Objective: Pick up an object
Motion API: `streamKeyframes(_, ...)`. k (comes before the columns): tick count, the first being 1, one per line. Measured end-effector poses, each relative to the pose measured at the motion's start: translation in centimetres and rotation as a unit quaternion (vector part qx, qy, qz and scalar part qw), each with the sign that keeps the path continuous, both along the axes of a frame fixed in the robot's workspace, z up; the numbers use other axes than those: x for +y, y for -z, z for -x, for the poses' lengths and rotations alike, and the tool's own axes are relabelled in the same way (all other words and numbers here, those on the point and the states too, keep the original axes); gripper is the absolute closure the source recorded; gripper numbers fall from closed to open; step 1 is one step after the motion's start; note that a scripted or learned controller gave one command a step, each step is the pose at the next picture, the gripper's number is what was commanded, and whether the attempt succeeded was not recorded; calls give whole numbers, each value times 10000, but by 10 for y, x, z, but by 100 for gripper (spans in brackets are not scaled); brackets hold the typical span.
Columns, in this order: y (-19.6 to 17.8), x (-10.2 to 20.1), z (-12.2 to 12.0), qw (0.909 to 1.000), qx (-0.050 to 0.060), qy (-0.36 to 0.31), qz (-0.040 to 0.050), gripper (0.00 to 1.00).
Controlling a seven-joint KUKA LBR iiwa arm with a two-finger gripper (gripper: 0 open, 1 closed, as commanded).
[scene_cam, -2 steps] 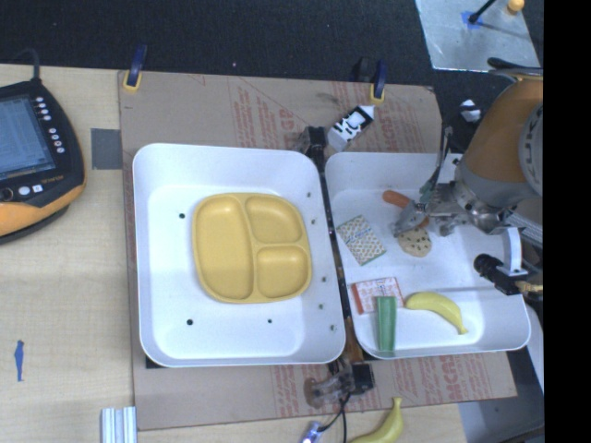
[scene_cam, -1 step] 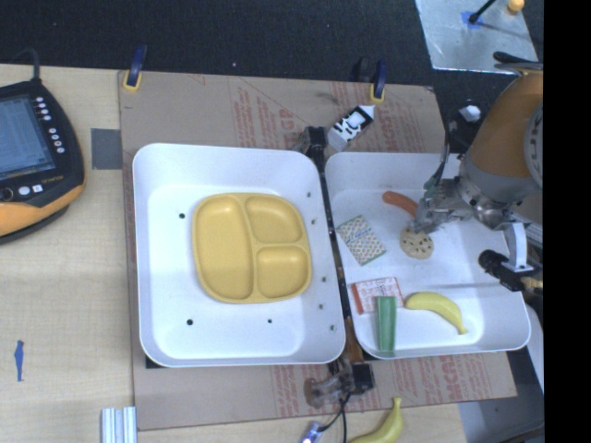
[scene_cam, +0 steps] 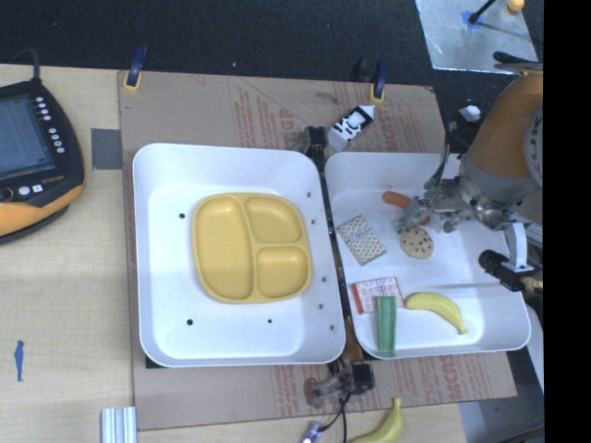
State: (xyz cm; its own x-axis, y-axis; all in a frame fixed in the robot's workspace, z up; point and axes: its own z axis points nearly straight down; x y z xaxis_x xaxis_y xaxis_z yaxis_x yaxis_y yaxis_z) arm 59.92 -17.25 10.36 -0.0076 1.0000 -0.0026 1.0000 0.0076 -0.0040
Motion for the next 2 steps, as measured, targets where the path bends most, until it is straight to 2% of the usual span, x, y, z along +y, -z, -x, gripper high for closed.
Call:
streamKeyframes(1,12,39,-57,10000,-3,13,-11,0)
streamKeyframes(2,12,-11,-34,10000,3,28,-17,0)
